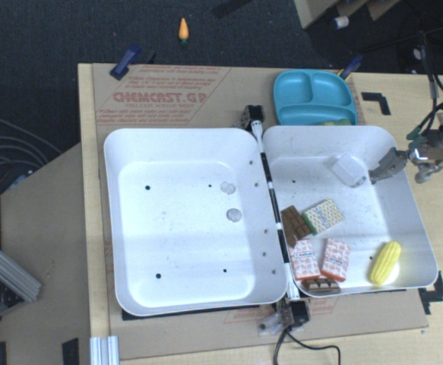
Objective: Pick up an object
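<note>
Camera view: gripper at right bin far-right rim, jaw state unreadable to you. Pale block just beside it, likely target; corn nearer bin's front.

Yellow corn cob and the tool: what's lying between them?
In the camera view, only bare white floor of the right bin separates the tool from the corn cob.
</note>
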Robot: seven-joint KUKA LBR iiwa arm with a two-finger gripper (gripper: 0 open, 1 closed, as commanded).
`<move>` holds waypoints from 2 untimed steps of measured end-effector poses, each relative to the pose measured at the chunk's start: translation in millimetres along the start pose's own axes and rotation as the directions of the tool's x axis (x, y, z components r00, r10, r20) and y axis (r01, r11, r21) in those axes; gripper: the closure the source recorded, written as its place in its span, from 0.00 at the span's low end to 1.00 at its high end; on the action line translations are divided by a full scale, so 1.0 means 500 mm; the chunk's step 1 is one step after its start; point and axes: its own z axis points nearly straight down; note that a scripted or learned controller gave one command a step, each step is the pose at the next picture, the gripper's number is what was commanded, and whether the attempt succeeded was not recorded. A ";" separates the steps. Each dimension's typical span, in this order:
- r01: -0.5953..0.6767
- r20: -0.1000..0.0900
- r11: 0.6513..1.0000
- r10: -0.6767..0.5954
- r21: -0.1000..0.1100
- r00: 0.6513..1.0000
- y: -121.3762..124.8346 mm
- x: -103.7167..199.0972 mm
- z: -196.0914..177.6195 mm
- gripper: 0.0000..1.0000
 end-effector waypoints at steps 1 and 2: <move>0.001 -0.001 1.000 -0.001 0.002 1.000 -0.020 0.065 0.103 0.00; 0.001 -0.002 1.000 -0.001 0.003 1.000 -0.053 0.209 0.154 0.00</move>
